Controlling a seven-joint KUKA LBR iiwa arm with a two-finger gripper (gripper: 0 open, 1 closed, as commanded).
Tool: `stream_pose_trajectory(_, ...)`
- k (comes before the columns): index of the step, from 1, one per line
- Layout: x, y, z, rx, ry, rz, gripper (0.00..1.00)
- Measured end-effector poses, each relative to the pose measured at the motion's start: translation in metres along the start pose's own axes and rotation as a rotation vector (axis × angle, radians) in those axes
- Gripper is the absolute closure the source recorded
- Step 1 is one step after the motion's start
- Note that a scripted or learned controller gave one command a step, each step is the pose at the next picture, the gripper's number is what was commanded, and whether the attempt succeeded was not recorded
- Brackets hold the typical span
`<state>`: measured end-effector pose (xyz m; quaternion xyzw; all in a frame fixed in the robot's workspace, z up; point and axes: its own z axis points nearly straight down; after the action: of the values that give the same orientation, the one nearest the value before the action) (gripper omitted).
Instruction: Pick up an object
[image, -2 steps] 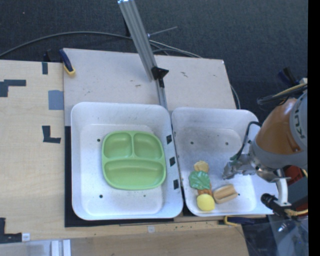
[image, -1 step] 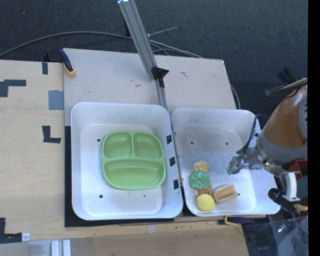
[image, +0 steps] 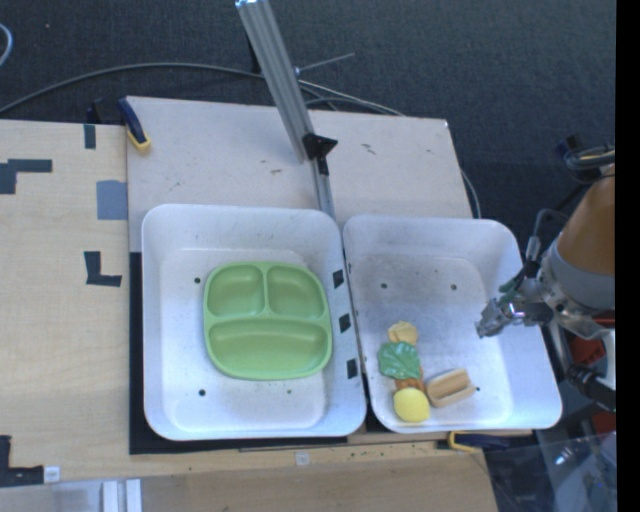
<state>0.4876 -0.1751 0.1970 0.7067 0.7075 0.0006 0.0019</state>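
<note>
Hovering at right bin (image: 440, 232) right rim: end effector (image: 492, 322), grip state unclear; toys well left.

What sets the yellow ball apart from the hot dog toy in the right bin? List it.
The yellow ball is round and plain yellow; the hot dog toy is long, tan with a reddish strip. The ball touches the green toy; the hot dog lies right of it, slightly tilted. Both are small and rest near the right bin's front edge.

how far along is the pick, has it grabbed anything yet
Nothing looks picked yet. The gripper is at the right bin's right wall, apart from the toys. The yellow ball, green toy and tan block lie on the bin floor. Reaching, grasping and lifting remain.
</note>
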Motion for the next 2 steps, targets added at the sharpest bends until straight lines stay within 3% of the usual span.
stream_pose_trajectory(1, 0.000, 0.001, -0.039, 0.000, 0.000, -0.001, 1.00)
stream_pose_trajectory(2, 0.053, 0.009, -0.028, 0.006, 0.003, -0.005, 1.00)
